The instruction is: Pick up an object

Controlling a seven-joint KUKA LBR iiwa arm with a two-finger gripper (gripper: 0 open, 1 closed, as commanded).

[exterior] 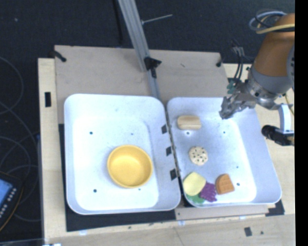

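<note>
In the right bin [246, 152], the gripper [228, 108] hangs at one o'clock, holding nothing; I cannot tell its jaws. It looks like the reaching step. Next it must drop onto the bread roll [189, 122] at ten o'clock or the little cookie [198, 156] in the middle.

Probably lab (bench [118, 68], cables [5, 111])
</note>
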